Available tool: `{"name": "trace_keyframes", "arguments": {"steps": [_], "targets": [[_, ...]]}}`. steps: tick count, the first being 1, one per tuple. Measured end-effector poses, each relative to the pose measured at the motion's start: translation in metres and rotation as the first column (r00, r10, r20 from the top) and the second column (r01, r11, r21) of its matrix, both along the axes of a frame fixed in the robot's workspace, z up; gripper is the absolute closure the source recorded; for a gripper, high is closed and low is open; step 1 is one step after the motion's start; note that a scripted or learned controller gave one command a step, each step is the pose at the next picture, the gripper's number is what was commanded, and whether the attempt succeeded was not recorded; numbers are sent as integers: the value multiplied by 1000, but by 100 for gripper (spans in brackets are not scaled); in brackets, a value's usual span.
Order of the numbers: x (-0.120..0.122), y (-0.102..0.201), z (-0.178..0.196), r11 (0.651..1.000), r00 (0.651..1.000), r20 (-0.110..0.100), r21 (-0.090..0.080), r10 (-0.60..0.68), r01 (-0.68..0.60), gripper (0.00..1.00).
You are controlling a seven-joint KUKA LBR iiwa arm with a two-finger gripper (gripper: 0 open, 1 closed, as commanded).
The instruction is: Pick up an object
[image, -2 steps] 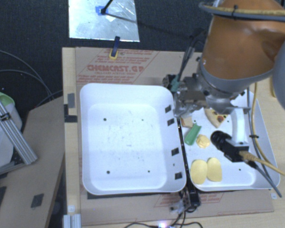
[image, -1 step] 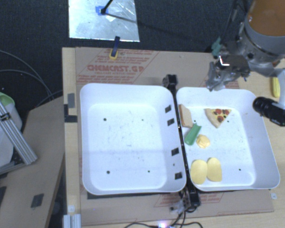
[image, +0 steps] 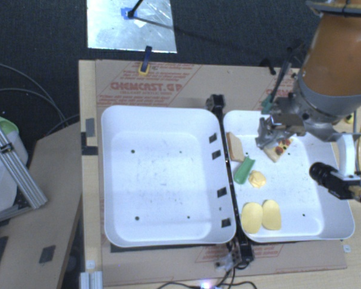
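Note:
My gripper (image: 268, 138) hangs over the back part of the right bin (image: 334, 221), under the grey and orange arm (image: 340, 47). Just to its right and slightly below lies a small tan wedge with red spots (image: 280, 150); whether the gripper touches it I cannot tell. A tan flat piece (image: 234, 146) leans by the bin's left wall. Below that lie a green stick (image: 243, 170) and a small yellow lump (image: 257, 179). Two yellow ovals (image: 251, 217) (image: 271, 214) rest side by side near the front of the bin.
The left bin (image: 117, 125) sits beside the right one, and a black divider with clips (image: 224, 161) runs between them. A black cylinder (image: 331, 180) juts in at the right bin's right edge. A metal frame (image: 12, 161) stands at the far left.

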State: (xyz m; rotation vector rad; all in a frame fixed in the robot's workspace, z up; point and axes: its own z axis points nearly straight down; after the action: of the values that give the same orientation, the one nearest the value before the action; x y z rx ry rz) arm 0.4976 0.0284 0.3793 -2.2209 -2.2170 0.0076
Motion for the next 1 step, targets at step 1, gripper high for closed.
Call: {"name": "trace_keyframes", "arguments": {"steps": [1], "targets": [[96,-33,-72,1000,1000,10,-1,0,0,100]]}}
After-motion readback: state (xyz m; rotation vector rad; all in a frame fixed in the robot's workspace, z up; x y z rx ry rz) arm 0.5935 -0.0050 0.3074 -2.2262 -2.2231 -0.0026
